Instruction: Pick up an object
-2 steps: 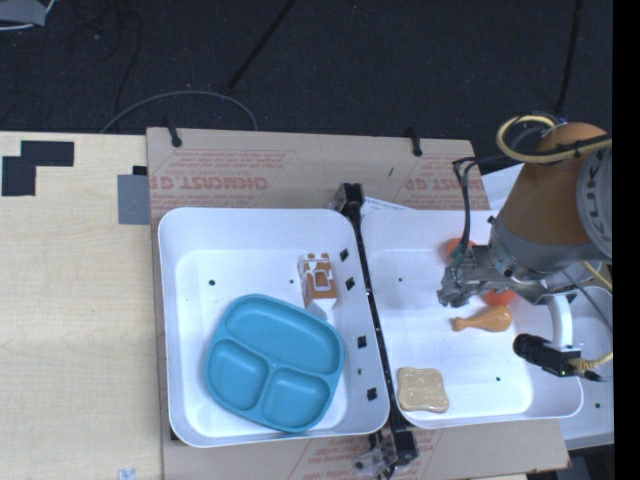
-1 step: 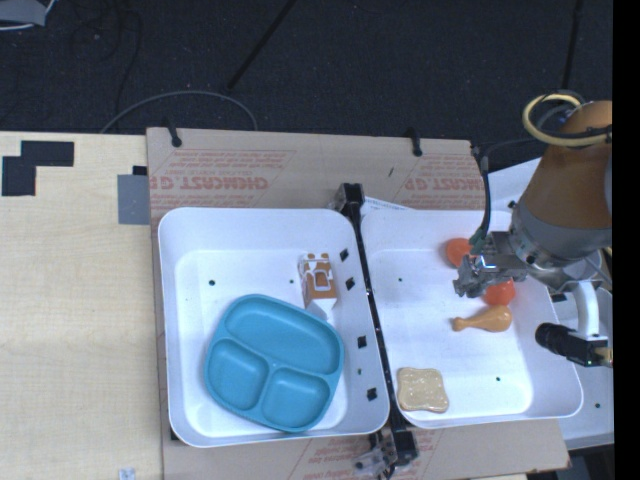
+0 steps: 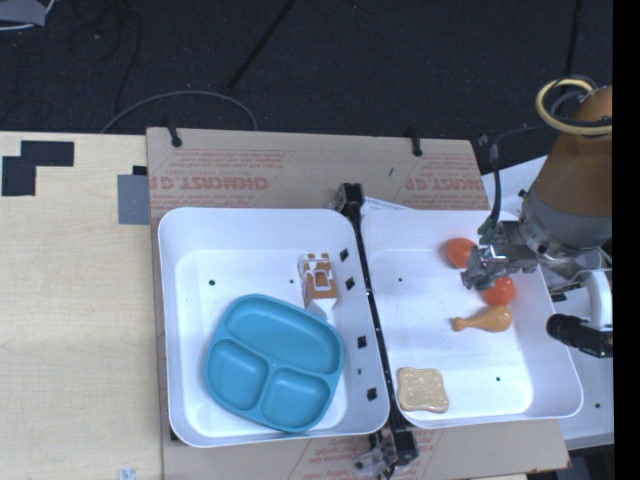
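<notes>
From the overhead camera, the brown cardboard sheet point(image 3: 300, 173) under my bins carries reddish print, upside down and mirrored, too garbled for me to read. My gripper point(image 3: 487, 265) hangs low over the right white bin point(image 3: 480, 408), between a round orange-red ball point(image 3: 459, 252) on its left and a red ball point(image 3: 500, 292) just below it; whether it grips anything, I cannot tell. A tan plastic drumstick point(image 3: 484, 319) lies near, a beige toast slice point(image 3: 422, 389) farther. The left white bin point(image 3: 190, 268) holds a blue divided plate point(image 3: 272, 360) and a small orange-and-white block point(image 3: 319, 277).
</notes>
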You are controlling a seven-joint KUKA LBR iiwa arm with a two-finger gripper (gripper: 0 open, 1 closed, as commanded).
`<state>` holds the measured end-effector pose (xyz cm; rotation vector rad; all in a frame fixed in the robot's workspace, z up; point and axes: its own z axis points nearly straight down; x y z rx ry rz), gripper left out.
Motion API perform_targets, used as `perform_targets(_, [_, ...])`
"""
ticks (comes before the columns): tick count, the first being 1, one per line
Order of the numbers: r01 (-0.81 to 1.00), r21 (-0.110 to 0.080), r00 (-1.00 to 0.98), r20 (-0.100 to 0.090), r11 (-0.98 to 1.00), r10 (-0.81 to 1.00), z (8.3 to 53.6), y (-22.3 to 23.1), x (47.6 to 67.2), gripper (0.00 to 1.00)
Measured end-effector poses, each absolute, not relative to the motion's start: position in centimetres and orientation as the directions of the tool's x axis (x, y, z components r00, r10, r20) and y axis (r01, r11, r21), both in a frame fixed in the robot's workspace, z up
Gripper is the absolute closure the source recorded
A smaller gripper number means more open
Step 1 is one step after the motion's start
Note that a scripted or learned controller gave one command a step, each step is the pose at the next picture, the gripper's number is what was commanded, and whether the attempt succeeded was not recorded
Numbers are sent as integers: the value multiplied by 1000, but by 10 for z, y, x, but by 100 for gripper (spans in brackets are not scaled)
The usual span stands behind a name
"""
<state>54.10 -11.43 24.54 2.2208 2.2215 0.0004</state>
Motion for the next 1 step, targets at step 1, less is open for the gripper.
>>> perform_targets(1, [1000,-3,-3,1,3,1000,234,-72,559,100])
